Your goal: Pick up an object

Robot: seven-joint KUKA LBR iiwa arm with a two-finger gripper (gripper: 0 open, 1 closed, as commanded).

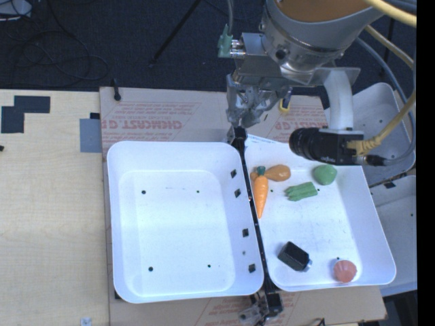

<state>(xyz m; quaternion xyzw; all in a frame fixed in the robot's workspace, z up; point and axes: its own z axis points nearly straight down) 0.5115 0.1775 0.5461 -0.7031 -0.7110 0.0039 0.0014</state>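
Looming over the far edge of the bins, the grey arm with its orange band (319, 5) is cut off by the top of the view, and its metal two-finger gripper (246, 117) hangs in a tangle of brackets just above the black divider; whether the tips are spread or pressed together cannot be told, and nothing is visible between them. A black cylindrical camera body (319, 146) on the arm covers part of the far rim of the right shallow white plastic bin (370, 209). Five small objects lie in this bin: one tapered orange toy carrot with a green top (259, 192) close to the divider, one rounded orange lump (278, 173) touching its top, one ridged green oblong piece (301, 191), one smooth green rounded piece (325, 174), one matte black block (294, 256) and one pink-red ball (344, 271) near the front corner. The left white bin (122, 182) shows only dark dots on its floor. Both bins rest on printed brown cardboard (163, 117).
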